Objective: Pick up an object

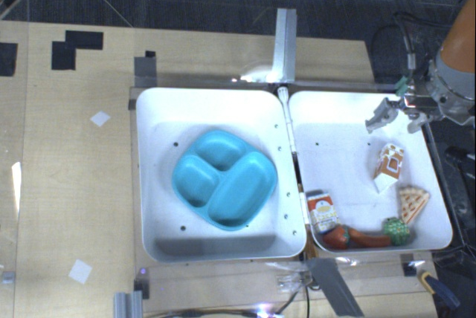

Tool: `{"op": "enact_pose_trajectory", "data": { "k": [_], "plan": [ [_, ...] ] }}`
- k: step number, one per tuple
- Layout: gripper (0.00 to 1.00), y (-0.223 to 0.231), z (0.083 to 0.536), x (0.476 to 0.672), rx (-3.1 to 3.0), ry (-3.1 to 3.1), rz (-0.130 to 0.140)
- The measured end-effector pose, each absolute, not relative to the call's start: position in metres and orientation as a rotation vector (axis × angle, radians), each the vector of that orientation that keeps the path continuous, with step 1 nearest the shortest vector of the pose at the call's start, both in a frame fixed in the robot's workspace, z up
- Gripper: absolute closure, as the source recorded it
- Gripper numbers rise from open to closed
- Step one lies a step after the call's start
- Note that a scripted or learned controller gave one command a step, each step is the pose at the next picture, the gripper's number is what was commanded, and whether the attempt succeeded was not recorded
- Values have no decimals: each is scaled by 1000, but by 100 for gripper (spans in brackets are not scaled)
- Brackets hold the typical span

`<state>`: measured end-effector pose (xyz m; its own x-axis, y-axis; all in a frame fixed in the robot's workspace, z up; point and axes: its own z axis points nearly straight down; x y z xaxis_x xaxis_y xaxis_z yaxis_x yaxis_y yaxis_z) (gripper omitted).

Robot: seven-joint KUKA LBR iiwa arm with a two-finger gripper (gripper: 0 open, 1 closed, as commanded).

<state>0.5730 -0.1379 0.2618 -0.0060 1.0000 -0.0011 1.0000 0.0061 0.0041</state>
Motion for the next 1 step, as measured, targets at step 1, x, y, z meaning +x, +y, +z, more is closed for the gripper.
{"op": "enact_pose_trajectory", "data": {
  "k": [1],
  "plan": [
    [0, -183, 121, 492, 2183, 2258, 2]
  ]
}}
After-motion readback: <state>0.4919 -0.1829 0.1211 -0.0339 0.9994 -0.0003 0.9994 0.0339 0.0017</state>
